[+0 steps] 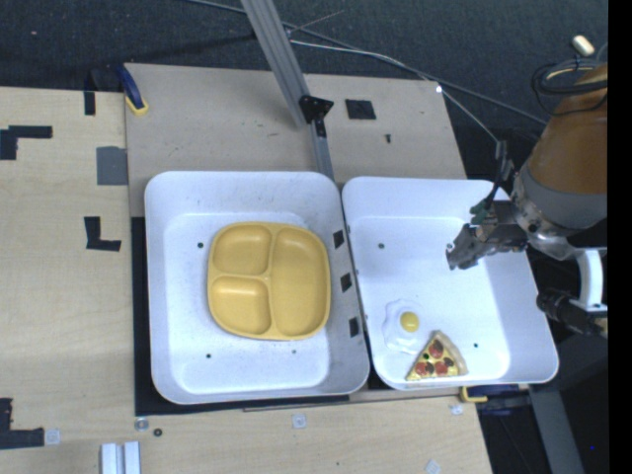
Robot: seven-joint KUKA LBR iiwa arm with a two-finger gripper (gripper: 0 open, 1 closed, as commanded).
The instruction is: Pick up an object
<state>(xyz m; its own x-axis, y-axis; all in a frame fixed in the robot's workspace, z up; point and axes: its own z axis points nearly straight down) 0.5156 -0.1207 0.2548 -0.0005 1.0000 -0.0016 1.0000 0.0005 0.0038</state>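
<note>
The bench (247, 117) carried two shallow white bins set side by side, their inner rims almost meeting along the middle. The left bin (178, 265) held a yellow divided plate (269, 279) with three compartments, lying flat near the centre, with a band of bare white floor showing all round it and the widest strip along the near edge. The right bin (395, 215) had most of its floor bare; its two items sat crowded toward the near edge. A toy fried egg (404, 324) lay just inside the near-left part of that bin, and a toy pizza slice (435, 358) lay just beside it, nearer the front rim, its crust close to the bin's lip.

The arm (573, 156) reached in from the right, its orange band above the grey wrist hanging over the right bin's far-right rim. The gripper (462, 253) was poised over the bare middle of the right bin, pointing left and down, well apart from the egg and the pizza slice, which lay nearer the front. Nothing was seen between its fingers; whether they stood spread or closed could not be told from the dark, blurred tip. Open floor lay to its left as far as the inner rim. A slanted metal bar (281, 47) crossed the bench beyond the bins, ending near their shared far corner.
</note>
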